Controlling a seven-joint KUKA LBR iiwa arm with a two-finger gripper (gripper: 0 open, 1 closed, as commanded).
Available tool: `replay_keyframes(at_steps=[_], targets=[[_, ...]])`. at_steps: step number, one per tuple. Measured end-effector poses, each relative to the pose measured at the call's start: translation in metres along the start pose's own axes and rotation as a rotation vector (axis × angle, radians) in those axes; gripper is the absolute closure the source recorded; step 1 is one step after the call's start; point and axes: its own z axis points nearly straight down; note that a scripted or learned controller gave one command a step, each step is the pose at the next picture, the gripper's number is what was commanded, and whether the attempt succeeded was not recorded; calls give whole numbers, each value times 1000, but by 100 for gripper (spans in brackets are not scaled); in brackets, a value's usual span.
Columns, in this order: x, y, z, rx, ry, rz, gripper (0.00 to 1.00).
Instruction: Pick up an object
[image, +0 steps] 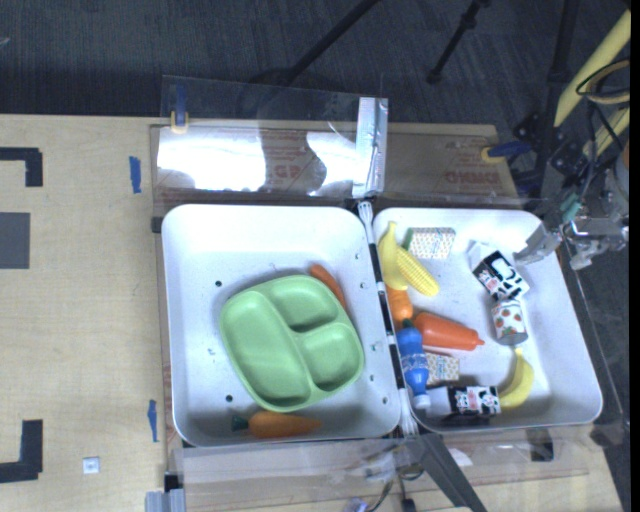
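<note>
End effector: at the right bin's upper right edge, a grey part (540, 243) reaching over the rim; whether it is released or clenched cannot be told.
Nearest things: a black-and-white carton (497, 274) just left of the end effector, with a small spotted carton (508, 320) below it.
Right bin (580, 380): further left, a corn cob (410, 266) and a patterned packet (432, 243); lower down, an orange carrot-shaped toy (447, 332), a blue bottle (412, 360), a banana (517, 382) and a cow-print carton (470, 400).
Left bin (190, 300): well apart from the end effector, a green divided plate (290, 340), with a carrot (283, 424) at its lower edge and another (328, 285) at its upper right.
Worktop (80, 330): pale wood, left of both bins.
</note>
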Motion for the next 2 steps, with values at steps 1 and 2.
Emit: replay_keyframes(at_steps=[1, 2], targets=[[11, 30, 117, -4, -2, 90, 0], [7, 40, 47, -4, -2, 406, 0]])
